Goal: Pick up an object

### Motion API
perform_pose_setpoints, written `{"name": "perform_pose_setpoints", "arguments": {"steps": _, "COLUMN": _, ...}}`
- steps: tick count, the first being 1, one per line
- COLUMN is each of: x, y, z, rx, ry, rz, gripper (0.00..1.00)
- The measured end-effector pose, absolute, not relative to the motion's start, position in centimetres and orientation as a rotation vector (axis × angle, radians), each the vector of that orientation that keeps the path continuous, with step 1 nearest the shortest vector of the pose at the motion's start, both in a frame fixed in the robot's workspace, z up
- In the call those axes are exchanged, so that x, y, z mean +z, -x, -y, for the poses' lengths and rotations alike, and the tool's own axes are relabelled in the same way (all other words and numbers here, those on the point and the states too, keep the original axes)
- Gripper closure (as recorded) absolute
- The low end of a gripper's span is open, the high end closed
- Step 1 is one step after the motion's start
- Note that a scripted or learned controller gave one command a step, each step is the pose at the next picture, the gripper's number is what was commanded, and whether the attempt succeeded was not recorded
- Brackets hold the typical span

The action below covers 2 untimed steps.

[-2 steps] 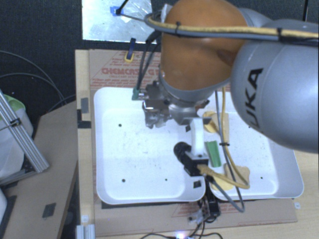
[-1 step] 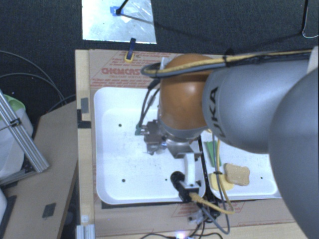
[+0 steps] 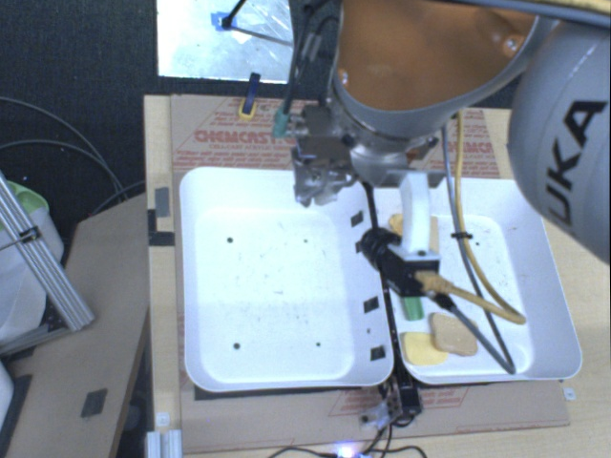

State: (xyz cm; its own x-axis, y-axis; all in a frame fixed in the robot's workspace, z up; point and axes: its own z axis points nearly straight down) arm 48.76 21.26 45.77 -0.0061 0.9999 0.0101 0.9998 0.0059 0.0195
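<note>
The gripper [image 3: 313, 187] hung at the upper right corner of the left bin [image 3: 267, 284], just above its rim, and we could not tell whether it was released or clenched; nothing showed in its grasp. The likely objects lay in the right bin [image 3: 535, 256], toward the lower middle of the frame: a tan piece [image 3: 453, 335] touching a yellow disc [image 3: 420, 351], and a green piece [image 3: 411, 307] just above them, close to the wall between the bins.

We judged the step in hand to be the approach. To do it well, we would have carried the gripper across that wall and down the frame, then chosen the tan piece, since it lay on top and farthest from the wall. A descent centred on it, jaws spread wide before contact, seemed safest. The disc lay flat against the floor and would probably be hard to get under. The green piece sat so near the wall that a jaw might strike the rim.

Around the bins, printed cardboard [image 3: 220, 132] lay beneath, a small blue and yellow thing [image 3: 250, 98] rested at its upper edge, and a metal frame [image 3: 43, 256] stood at the left. The arm's bulk hid the right bin's upper part.
</note>
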Motion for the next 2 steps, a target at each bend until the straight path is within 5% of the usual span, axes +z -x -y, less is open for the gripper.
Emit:
{"name": "perform_pose_setpoints", "arguments": {"steps": 1, "x": 45.9, "y": -48.7, "z": -21.2, "rx": 0.009, "ry": -2.210, "rz": -2.230, "gripper": 1.00}}
{"name": "perform_pose_setpoints", "arguments": {"steps": 2, "x": 30.6, "y": -48.4, "z": -23.5, "rx": -0.022, "ry": -2.222, "rz": -2.229, "gripper": 1.00}}
